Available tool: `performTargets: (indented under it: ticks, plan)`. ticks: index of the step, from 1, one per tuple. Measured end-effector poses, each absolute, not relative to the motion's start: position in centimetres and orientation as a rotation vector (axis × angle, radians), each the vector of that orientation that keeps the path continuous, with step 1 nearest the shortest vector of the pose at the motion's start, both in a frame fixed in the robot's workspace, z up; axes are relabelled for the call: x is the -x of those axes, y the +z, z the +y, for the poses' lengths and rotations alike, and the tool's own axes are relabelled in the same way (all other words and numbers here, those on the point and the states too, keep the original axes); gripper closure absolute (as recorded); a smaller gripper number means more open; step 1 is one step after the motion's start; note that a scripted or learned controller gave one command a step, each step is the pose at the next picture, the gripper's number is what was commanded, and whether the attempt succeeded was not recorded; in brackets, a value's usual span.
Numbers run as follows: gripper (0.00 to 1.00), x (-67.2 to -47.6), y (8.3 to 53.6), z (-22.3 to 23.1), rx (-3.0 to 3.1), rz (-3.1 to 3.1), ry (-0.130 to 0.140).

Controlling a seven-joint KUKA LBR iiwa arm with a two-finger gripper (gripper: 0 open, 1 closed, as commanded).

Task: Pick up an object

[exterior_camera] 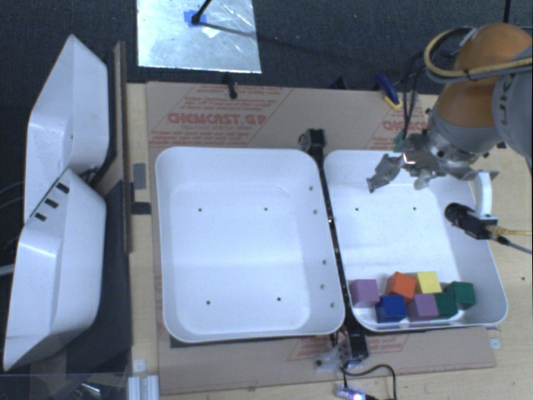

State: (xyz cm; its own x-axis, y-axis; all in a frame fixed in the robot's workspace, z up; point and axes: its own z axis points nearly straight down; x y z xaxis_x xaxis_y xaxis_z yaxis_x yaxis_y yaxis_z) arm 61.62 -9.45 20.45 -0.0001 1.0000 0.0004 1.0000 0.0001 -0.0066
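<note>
A: What is sitting closest to us?

B: Little blocks are lying along the near edge of the right bin (491,307). Going from left to right, a light purple block (364,291) is sitting first. A blue block (391,308) is lying just beside it, and an orange block (401,285) is sitting behind the blue one. Then a purple block (424,306) is touching the blue one, with a yellow block (429,282) behind it. Two green blocks (455,297) are sitting last, near the right wall.

A: What is lying on the left?

B: The left bin (241,161) is sitting next to the right bin. Their edges are almost touching in the middle.

A: Where is the robot arm?

B: The arm (479,82) is reaching in from the right, over the far part of the right bin. The gripper (388,173) is hanging near the far end of that bin.

A: Is the gripper holding a block?

B: No. The blocks are lying well apart from it, at the near end of the same bin. No block is sitting between the fingers.

A: Are the fingers open or closed?

B: I cannot tell. They are looking too small and blurry.
</note>
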Motion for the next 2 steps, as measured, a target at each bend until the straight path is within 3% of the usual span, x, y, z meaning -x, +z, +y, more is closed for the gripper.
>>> performTargets:
  ticks: [1, 2]
  plan:
    - [0.0, -61.8, 20.9, -9.4, 2.221, -2.223, -0.001]
    - [0.0, -61.0, 16.1, -8.8, 2.219, -2.221, 0.003]
